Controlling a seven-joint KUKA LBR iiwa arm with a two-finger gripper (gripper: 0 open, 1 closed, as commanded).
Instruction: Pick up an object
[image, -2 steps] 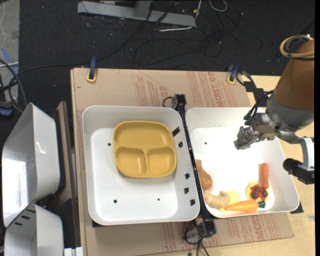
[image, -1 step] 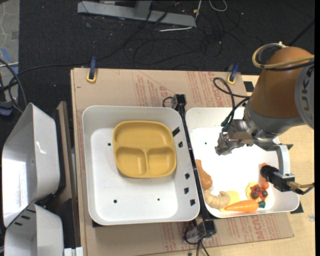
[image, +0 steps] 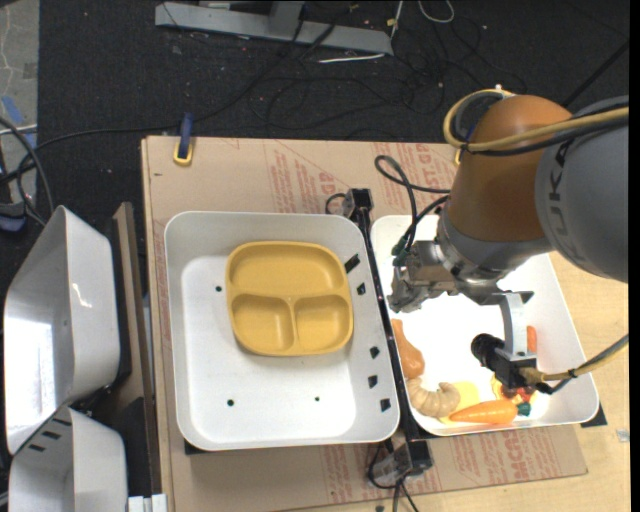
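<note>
The arm (image: 520, 160) hung over the right bin (image: 562, 330), its wrist low above the bin's left side, close to the wall shared with the left bin (image: 195, 300). The wrist body hid the jaws from the camera, so I could not tell whether they stood open or closed, or whether anything sat between them. The likely things to pick lay crowded toward the front of the right bin. An orange pear-shaped piece (image: 408, 352) sat just below the wrist and hard by the left wall. A pale knobbly piece (image: 435, 398) lay just beside it, and a carrot (image: 483, 410) lay flat along the front rim. A small red-orange item (image: 530, 338) lay apart to the right. A yellow divided plate (image: 290, 298) sat in the left bin, well away from the arm. The crowding looked like the main hazard: a descent among those pieces could land on two at once or nudge one aside. The pear-shaped piece sat so near the wall that one jaw might strike the rim. All three shapes were rounded and, I judged, apt to roll or slip out under a squeeze, leaving the jaws closed on nothing.
</note>
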